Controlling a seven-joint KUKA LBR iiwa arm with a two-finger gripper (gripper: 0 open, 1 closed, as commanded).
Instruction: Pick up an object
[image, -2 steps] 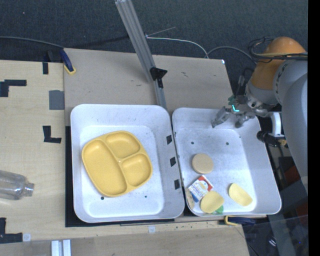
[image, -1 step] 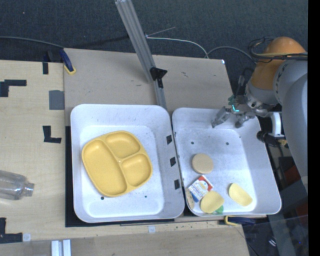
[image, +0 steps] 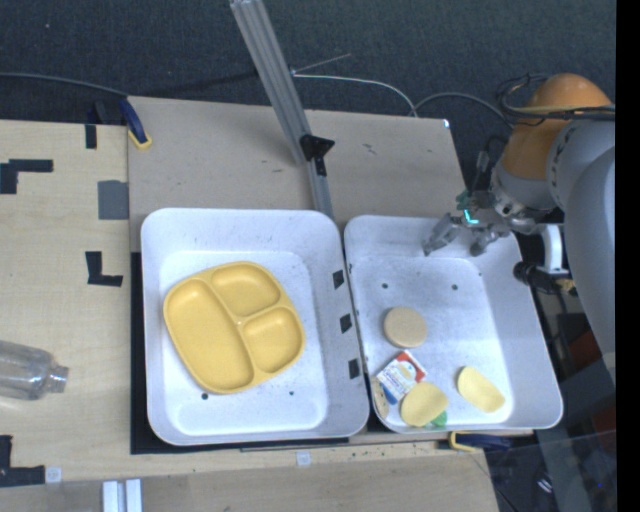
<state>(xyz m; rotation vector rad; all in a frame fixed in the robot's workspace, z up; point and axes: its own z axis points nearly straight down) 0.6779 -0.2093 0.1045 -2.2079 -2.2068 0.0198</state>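
Tool (image: 462, 238): poised over the far rim of the right bin (image: 520, 330), fingers spread apart with nothing between them; probably parked high and clear ahead of a descent.
Arm: reaching in from the right, orange band above the wrist.
Candidate objects: all in the right bin, well apart from the tool — round tan disc (image: 405, 326) near the middle; small printed packet (image: 397, 378), yellow piece (image: 423, 404) and second yellow piece (image: 481, 389) bunched toward the near edge.
Likely easiest pick: the disc, lying alone with free space around it; the packet and nearest yellow piece touching, so harder to separate.
Left bin (image: 160, 400): carrying a yellow divided plate (image: 233, 325), lying flat, three compartments up.
Progress: nothing grasped yet; approach not begun, by the look of it.
Bench (image: 200, 150): pale wood surface, black tape marks at left, clear bottle (image: 30, 372) on its side at the left edge.
Surroundings: dark carpet beyond, metal pole (image: 280, 85) slanting in, thin cables trailing.
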